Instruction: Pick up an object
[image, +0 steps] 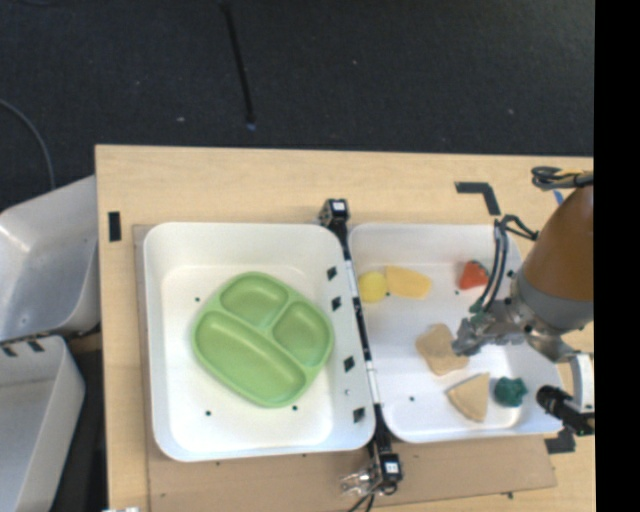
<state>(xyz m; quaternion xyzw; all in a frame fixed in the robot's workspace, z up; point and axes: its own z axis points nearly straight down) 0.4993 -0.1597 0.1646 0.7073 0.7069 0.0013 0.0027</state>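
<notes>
**Operator:** What am I looking at along the near edge?

**Technician:** You are seeing the wooden desk (120, 190) carrying two white bins side by side. At the near end of the right bin (400, 425), a tan wedge (470, 396) is lying just beside a small green object (511, 390).

**Operator:** And the jaws?

**Technician:** The jaws (468, 338) are sitting low in the right bin, at the right edge of a tan flat piece (437, 349), apparently touching it. You cannot tell how far they are opening, nor whether they are gripping anything; the dark tip is too small to resolve. The grey arm (565, 265) with its orange band is reaching in from the right above them.

**Operator:** What is lying farther back?

**Technician:** A yellow round object (373, 287) and a yellow flat piece (409, 282) are resting side by side, touching, near the divider. A red object (473, 273) is sitting at the far right, close to the arm's cables.

**Operator:** The left bin?

**Technician:** The left bin (165, 300) is holding a green compartment plate (262, 338), lying flat near its centre.
</notes>
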